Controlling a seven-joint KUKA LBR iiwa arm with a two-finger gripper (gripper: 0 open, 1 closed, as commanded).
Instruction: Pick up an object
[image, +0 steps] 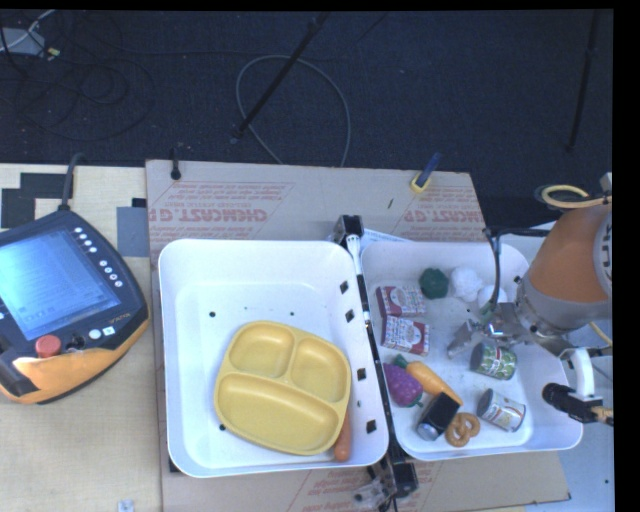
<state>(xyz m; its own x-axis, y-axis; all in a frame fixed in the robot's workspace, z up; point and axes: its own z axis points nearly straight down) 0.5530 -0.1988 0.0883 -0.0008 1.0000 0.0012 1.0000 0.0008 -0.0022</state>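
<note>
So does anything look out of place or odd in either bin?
Yes: a sausage lies in the left bin, wedged under the yellow divided plate rather than on it. In the right bin, two small cans lie tipped over.

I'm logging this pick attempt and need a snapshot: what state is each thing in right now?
gripper: down in the right bin, over the green can; finger state unclear
green can: lying on its side under the gripper
second can: lying on its side
yellow divided plate: flat in the left bin
snack packet: lying flat
pretzel: flat, by the bin's front wall
handheld screen: lit
</note>
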